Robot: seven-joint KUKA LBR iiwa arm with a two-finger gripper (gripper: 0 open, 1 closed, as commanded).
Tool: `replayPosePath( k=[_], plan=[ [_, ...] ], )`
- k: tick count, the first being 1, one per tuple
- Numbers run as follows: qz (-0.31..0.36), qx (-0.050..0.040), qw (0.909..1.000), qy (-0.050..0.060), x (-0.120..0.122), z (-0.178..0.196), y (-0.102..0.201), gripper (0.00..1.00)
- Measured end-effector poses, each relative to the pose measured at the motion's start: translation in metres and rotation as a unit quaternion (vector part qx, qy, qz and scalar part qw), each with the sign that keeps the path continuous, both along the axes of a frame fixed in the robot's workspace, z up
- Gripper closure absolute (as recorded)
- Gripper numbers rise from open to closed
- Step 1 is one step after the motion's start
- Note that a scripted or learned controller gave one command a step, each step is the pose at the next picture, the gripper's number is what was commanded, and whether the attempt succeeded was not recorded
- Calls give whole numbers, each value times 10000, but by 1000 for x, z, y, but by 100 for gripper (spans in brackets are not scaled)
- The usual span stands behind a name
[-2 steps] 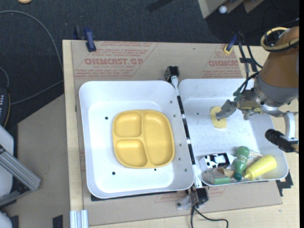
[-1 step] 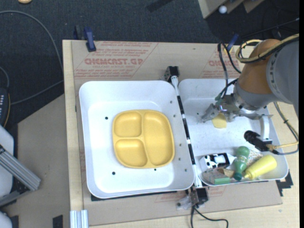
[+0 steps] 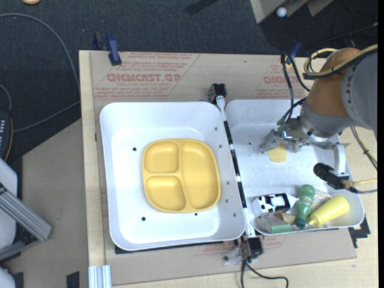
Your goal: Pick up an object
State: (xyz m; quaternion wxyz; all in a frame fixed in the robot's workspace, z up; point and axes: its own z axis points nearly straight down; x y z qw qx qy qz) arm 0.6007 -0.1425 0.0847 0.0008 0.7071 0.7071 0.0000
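So the arm is down in the right bin (image 3: pixel 252 116) right now, gripper (image 3: pixel 279 143) low over a small pale yellow chunk (image 3: pixel 278 155) sitting on the bin floor, about mid-bin. Looks to me like it's right at the grab, not past it: the chunk reads as resting on the floor just under the metal fingers, nothing lifted yet, so basically the whole pick is still to do. Whether the fingers are spread or pinched on it, I honestly cannot tell, the wrist covers too much of that bit.

Rest of the clutter is piled in the near corner of that bin: a yellow bottle-ish thing (image 3: pixel 329 211), a green thing (image 3: pixel 305 195), something black and white (image 3: pixel 271 203), all overlapping so hard to sort out. Left bin (image 3: pixel 120 131) just has a yellow divided plate (image 3: pixel 180 175) in the middle, well apart from the action
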Motion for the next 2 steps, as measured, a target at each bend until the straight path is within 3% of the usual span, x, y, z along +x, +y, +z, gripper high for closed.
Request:
replayPosePath(
  k=[1,2],
  plan=[
    [2,-2,10000,-12,1,10,0,100],
    [-4,7,10000,17,-24,6,-22,100]
  ],
)
